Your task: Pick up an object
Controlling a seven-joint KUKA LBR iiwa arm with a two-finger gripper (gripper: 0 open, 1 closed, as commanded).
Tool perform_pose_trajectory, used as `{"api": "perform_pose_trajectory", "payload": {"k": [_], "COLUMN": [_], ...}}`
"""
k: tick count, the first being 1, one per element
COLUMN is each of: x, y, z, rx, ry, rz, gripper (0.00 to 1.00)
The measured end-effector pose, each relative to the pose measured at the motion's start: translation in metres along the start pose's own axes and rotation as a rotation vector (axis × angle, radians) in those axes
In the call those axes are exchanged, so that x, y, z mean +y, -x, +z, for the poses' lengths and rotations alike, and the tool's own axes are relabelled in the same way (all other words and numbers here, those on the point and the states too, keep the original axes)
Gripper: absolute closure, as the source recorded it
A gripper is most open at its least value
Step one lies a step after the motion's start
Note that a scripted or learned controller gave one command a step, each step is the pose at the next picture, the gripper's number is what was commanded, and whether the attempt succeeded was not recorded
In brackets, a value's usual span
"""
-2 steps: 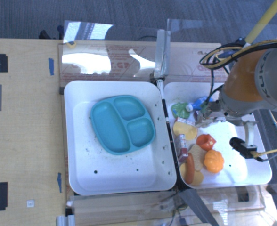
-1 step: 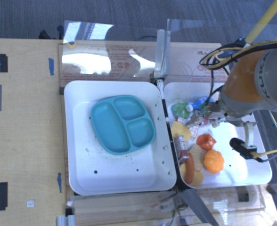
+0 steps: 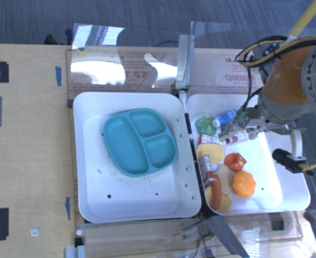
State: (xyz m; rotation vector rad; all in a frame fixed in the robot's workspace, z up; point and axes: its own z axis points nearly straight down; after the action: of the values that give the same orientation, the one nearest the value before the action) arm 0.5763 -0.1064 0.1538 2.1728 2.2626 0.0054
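Left bin [image 3: 88, 160], centre of frame, carries a blue 3-compartment tray [image 3: 140, 141]. Right bin [image 3: 287, 192] at lower right has the pickable stuff crowded along its left side: orange fruit [image 3: 244, 184], red pepper-like piece [image 3: 234, 161], green item [image 3: 206, 125] w/ a blue bottle [image 3: 227, 116] near the top, hot-dog-like item [image 3: 214, 193] at the bottom. Arm [image 3: 289, 85] comes in from upper right; gripper [image 3: 239, 129] sits low over the bin's upper part, just beside the bottle. Finger opening & any hold: can't tell.
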Motion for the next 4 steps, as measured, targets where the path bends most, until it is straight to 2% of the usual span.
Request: {"api": "perform_pose_trajectory", "payload": {"k": [1, 2, 3, 4], "x": [0.048, 0.051, -0.003, 0.030], "y": [0.013, 0.014, 0.090, 0.096], "z": [0.060, 0.046, 0.053, 0.054], "rx": [-0.004, -0.009, -0.007, -0.010], "ry": [0.011, 0.018, 0.024, 0.017], "rz": [-0.008, -0.011, -0.110, -0.299], "gripper": [0.00, 1.00, 1.00, 1.00]}}
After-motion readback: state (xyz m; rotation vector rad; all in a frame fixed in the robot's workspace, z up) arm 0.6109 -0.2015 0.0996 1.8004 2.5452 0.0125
